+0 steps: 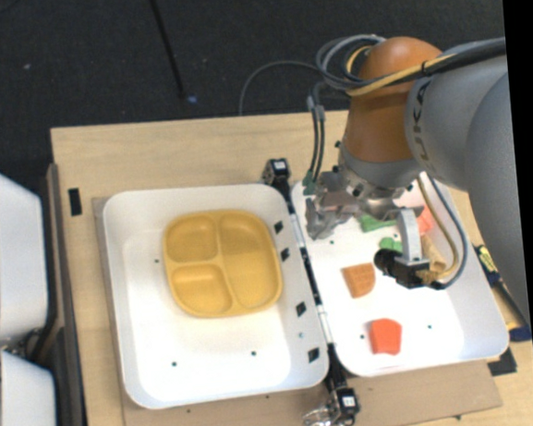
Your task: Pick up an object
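- Left bin (125, 294): a shallow white bin holding a yellow three-compartment plate (223, 262), which lies flat slightly toward 11 o'clock from the bin's centre. It looks like rigid moulded plastic, light but wide; its broad span would suit a grasp at the rim only, so it is judged a poor candidate.
- Divider (307, 278): the two bins touch along this edge, where small black clips are seen.
- Right bin (481, 328): holds the smaller candidate objects.
- Orange-brown block (359, 280): sits near the bin's centre, apart from the other pieces. It appears small, stiff and light; opposite flat sides would offer the best hold.
- Red-orange block (385, 335): lies at about 6 o'clock in the right bin, well clear of the walls and with open floor around it. Judged light, rigid and not fragile; a top-down pinch across its two shorter faces seems the surest grasp.
- Green piece (389, 243): partly hidden beneath the arm at about 12 o'clock in the bin; its shape cannot be told.
- Gripper (327, 213): hangs over the right bin's 11 o'clock corner, near the divider. Whether it is apart or together cannot be told from this angle, and nothing is seen held in it.
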